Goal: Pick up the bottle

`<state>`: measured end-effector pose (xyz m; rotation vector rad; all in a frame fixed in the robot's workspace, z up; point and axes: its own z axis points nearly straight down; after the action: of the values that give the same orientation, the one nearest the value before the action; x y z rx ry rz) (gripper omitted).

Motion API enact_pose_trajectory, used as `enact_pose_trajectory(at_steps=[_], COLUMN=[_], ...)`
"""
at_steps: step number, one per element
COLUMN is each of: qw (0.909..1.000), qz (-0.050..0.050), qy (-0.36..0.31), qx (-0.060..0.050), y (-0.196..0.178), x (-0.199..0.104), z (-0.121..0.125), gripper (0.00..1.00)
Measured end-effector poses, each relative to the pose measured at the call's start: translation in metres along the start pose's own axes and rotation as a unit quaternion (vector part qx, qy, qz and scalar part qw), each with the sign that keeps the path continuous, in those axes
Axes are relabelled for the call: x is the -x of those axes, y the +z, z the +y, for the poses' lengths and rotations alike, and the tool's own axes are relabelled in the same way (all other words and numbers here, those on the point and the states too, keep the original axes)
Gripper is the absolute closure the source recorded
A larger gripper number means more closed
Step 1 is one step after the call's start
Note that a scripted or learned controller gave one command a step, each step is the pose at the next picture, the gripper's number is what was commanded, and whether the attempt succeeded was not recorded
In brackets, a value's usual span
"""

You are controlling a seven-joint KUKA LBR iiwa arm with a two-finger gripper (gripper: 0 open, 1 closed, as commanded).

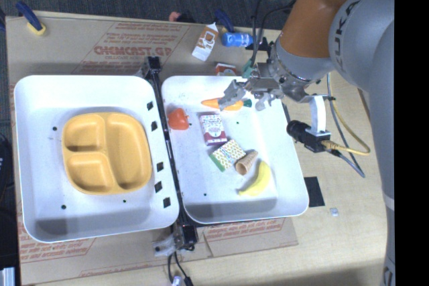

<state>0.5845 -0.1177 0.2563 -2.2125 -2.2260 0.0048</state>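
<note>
You are looking at two white bins: the left bin (27, 164) is holding one yellow divided tray (106, 151). The right bin (285, 174) is holding one banana (258, 179), one ice-cream cone (245, 161), one carrot (221, 104), one tomato (178, 119) and two small cartons (213, 128) (228, 154).

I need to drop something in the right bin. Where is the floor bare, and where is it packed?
In the right bin, bare floor runs along the near wall left of the banana, and along the right wall past the gripper. It is crowded mid-bin: tomato, carrot, maroon packet, green box and cone.
</note>
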Motion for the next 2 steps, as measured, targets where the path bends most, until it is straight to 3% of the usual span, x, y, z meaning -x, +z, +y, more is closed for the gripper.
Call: enact_pose_trajectory(at_steps=[1, 2], qw=[1.0000, 0.9870], qz=[0.000, 0.000], qy=[-0.002, 0.161], qx=[-0.001, -0.001], y=[-0.010, -0.002], x=[0.000, 0.093], z=[0.000, -0.062], gripper=[1.00, 1.00])
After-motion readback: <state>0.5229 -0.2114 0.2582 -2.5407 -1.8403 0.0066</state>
